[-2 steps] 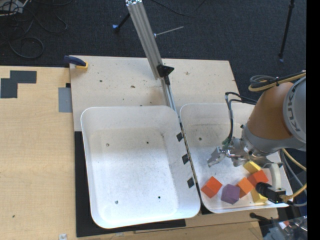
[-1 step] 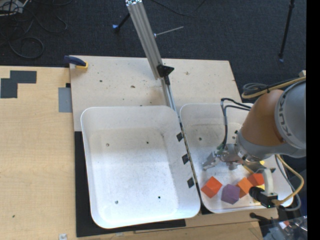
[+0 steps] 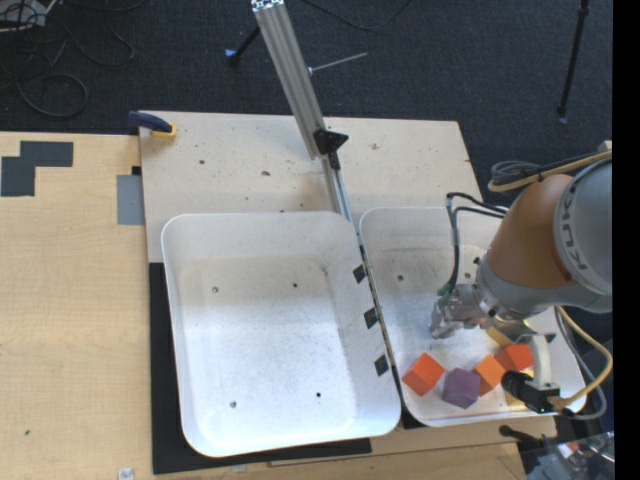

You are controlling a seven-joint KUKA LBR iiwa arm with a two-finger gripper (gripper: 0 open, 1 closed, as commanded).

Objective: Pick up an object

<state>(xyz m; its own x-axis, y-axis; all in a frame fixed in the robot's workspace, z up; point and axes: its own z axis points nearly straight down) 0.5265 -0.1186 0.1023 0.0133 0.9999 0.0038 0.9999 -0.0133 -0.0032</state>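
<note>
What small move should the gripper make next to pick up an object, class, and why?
Probably a short move toward the bin's near edge, then down. The gripper sits over bare floor of the right bin, while the orange block and purple block lie just nearer the camera, apart from it.

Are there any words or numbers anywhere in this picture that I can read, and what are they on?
"KU", in dark letters running up the side: the start of a brand name on the grey and orange robot arm, cut off at the picture's right edge.
The black-and-white checkered tag atop the slanted silver metal pole: a pattern, no letters.
The two shallow white bins and the coloured blocks: no writing.
</note>
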